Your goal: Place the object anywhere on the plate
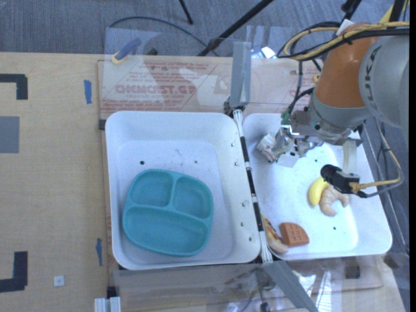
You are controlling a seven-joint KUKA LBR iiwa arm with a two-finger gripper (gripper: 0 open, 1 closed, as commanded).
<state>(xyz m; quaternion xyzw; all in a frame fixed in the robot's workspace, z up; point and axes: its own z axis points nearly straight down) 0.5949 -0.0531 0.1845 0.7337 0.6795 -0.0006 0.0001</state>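
Note:
A teal plate (pixel 169 211) with three compartments lies in the left bin (pixel 130 132), and nothing rests on it. My gripper (pixel 278 147) hangs low over the upper-left corner of the right bin (pixel 374 236), close to the divider between the bins. A yellow banana piece (pixel 316 191) and a tan pastry (pixel 333 201) lie together at the middle right of that bin. At the bin's front, a brown waffle (pixel 294 234) sits next to a bun-like item (pixel 274 239) by the left wall. All of these lie apart from the gripper.
The grey arm with its orange band (pixel 344 77) comes in over the right bin's far edge, with yellow cables around it. A clear sheet (pixel 162 86) lies behind the bins. A wooden benchtop (pixel 45 174) extends to the left.

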